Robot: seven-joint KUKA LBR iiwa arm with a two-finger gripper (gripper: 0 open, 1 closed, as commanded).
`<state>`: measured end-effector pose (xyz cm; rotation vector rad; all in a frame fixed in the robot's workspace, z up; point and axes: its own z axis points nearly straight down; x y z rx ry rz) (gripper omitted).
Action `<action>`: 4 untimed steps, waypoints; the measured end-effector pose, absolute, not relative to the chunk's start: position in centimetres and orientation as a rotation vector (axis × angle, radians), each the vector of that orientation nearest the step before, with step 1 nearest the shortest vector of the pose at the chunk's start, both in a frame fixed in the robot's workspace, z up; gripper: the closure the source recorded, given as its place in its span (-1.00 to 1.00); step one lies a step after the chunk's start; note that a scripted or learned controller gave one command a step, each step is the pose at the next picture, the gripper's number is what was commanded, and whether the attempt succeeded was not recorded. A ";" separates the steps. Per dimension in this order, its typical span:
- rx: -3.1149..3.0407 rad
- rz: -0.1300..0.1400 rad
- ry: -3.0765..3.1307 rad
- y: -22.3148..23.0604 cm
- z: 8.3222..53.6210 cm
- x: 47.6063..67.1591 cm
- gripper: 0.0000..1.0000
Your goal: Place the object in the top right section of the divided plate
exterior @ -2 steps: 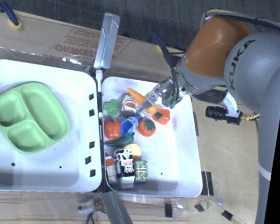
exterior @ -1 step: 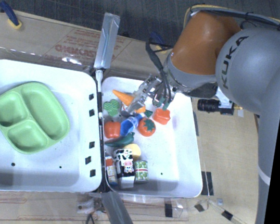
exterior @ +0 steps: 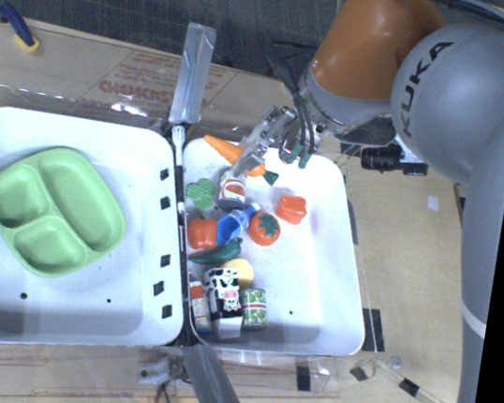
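1. Reaching in from the right, the grey KUKA arm (exterior: 458, 96) is seen over the far edge of the right bin (exterior: 324, 283), with its orange band (exterior: 368, 39) above the wrist.
2. The end effector (exterior: 262, 150) is angled down and to the left, near the far left corner of the right bin, just above a carrot (exterior: 222, 150).
3. Whether the fingers are open or closed cannot be told, because they are small and overlap the toys beneath them; nothing is clearly seen between them.
4. The green divided plate (exterior: 54, 208) is found in the left bin (exterior: 46, 306), lying flat in its left half, with three sections visible.
5. The toy objects are gathered along the left side of the right bin, well apart from the plate and separated from it by the two bins' adjoining walls.
6. Just below the end effector, a small can-like item (exterior: 233, 189) is seen beside a green leafy piece (exterior: 201, 193).
7. An orange pepper-like toy (exterior: 292, 209) and a red tomato (exterior: 265, 229) lie to the right of that group.
8. A blue piece (exterior: 232, 228) and an orange-red piece (exterior: 201, 232) are placed just beside each other near the bin's left wall.
9. Nearer the front, a cow-patterned carton (exterior: 223, 286) and a green-labelled can (exterior: 253, 308) are seen touching or nearly touching.
10. Both bins are carried on the counter (exterior: 408, 296).
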<state>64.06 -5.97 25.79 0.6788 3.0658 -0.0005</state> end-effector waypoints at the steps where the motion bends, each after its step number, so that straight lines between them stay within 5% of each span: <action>1: 0.554 -0.001 3.094 -7.2 20.5 61.3 1.00; 2: 0.336 -0.001 3.122 -4.1 22.4 60.8 1.00; 3: 0.484 -0.001 3.106 -2.1 21.8 56.8 1.00; 4: 0.086 0.000 3.136 4.1 27.9 53.9 1.00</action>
